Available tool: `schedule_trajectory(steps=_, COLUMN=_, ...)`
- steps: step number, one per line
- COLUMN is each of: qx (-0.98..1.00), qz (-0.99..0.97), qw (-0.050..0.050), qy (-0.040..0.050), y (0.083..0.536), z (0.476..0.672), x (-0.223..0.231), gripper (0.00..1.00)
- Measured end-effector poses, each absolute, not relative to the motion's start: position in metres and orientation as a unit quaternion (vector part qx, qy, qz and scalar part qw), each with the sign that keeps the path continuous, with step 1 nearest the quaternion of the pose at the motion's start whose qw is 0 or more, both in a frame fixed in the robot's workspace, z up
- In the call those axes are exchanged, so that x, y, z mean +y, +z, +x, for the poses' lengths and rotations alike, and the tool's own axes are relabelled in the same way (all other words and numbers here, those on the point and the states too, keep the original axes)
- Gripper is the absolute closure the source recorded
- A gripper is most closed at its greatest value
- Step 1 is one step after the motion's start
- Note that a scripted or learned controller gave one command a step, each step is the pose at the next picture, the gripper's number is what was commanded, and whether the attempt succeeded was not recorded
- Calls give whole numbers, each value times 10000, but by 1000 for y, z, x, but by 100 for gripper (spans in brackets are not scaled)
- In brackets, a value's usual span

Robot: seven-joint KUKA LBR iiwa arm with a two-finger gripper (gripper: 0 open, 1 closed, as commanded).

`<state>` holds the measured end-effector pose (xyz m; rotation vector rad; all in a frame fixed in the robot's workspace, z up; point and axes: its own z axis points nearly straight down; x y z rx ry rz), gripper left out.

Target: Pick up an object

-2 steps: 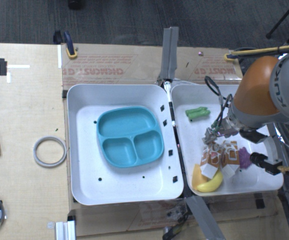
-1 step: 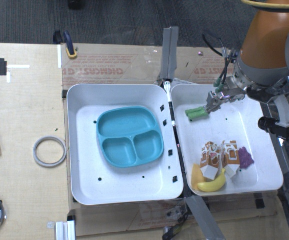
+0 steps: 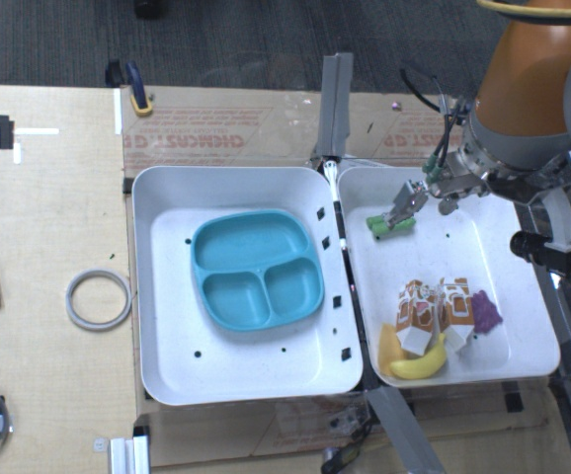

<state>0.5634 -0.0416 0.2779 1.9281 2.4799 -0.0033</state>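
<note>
Item: green piece point(image 3: 390, 225), right bin point(image 3: 523, 363), directly under the gripper point(image 3: 405, 203).

The green piece lies at the tips of the fingers point(image 3: 402, 201), touching or all but touching them; whether the fingers are spread or pinching it cannot be told. Long axis runs roughly left to right across the bin floor, left end a little lower in view; neither end reads as a front. Judged light, small, probably soft or plastic, low risk of damage; a low flat shape may slip out of a shallow pinch. Best hold judged across its short width, near the middle. Well apart from the fingers, toward the near edge: banana point(image 3: 414, 361), carton point(image 3: 434, 309), purple item point(image 3: 484, 312), clustered and touching. Left bin point(image 3: 167, 363), far from the fingers, holds a blue tray point(image 3: 256, 270).
</note>
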Motion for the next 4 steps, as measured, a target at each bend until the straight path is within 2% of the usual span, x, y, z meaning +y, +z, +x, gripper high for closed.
schedule_trajectory(steps=1, qx=7229, qz=6910, qw=-9, qy=-21, y=190, z=570, x=-64, gripper=0)
schedule_trajectory(steps=2, qx=7110, qz=7032, qw=-8, qy=-8, y=104, z=514, x=-101, gripper=0)
schedule_trajectory(steps=3, qx=7469, qz=6649, qw=-5, qy=-7, y=91, z=523, x=-112, gripper=0)
schedule_trajectory(steps=4, qx=7889, qz=6145, qw=4, qy=-6, y=181, z=547, x=-138, gripper=0)
